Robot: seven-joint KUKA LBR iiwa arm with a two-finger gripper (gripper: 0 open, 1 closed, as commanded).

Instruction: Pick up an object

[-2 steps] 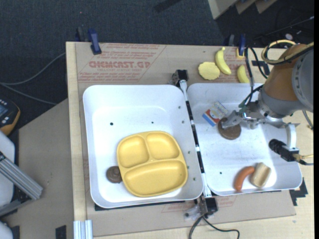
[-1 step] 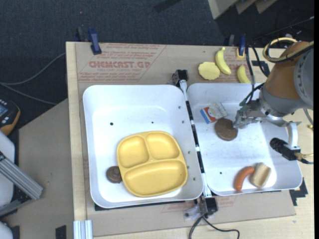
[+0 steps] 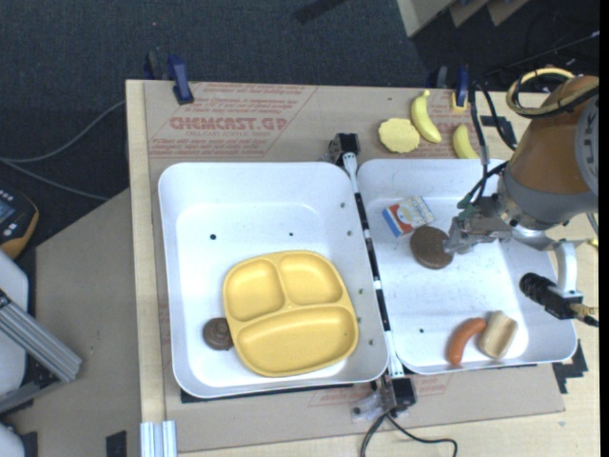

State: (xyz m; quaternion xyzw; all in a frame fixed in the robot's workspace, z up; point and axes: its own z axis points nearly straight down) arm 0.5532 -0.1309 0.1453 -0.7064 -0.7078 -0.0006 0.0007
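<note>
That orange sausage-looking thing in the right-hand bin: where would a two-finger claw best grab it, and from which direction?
A guess: grip the sausage across its narrow middle, coming straight down from above. It lies flat on the right bin's floor, long and slim, so fingers closing across its width should fit. The bun sits right against its right side, so the finger on that side has little room.

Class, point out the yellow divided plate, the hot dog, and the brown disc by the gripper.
yellow divided plate (image 3: 288, 311), camera view, centre ridge.
hot dog (image 3: 484, 336), camera view, bun.
brown disc (image 3: 429, 248), camera view, top face.
</note>
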